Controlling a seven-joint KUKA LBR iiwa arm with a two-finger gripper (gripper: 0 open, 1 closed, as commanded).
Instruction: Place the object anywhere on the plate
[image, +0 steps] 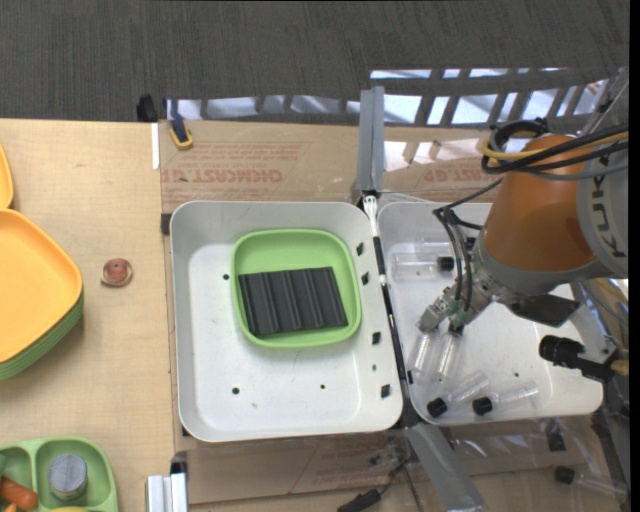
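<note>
Clear plastic tubes (470, 392) with black caps lie on the right bin (520, 400) floor, just below and beside the claw (447, 315); another sits up-left of it. Can't tell claw state, or whether it holds anything. Green plate (295, 250), dark ridged slab (293, 301) on it, sits well left of the claw in the left bin (280, 400).

Black block (296, 301) fills plate (295, 246); rim free.
</note>
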